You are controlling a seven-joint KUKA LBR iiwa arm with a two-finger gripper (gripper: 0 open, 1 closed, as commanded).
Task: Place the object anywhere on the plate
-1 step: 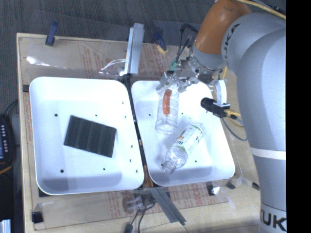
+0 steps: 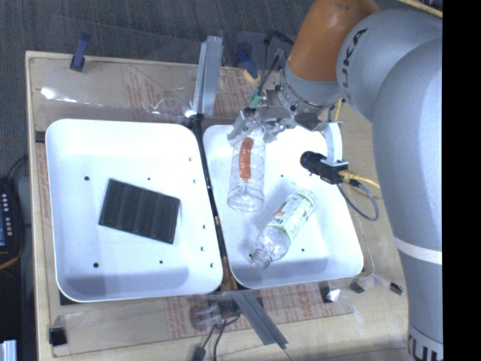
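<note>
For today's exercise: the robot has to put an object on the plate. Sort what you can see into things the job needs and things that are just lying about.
Belongs to the job:
- dark ridged plate in the left bin
- clear glass with something orange inside, under the gripper

Just lying about:
- plastic bottle on its side in the right bin
- blue clip at the bench's far left edge

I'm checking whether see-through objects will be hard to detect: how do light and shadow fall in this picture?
Camera view: even, bright light, white bins near washed out; the glass and bottle show mostly as faint outlines and soft shadows; the dark plate stands out sharply; gripper slightly blurred.
</note>
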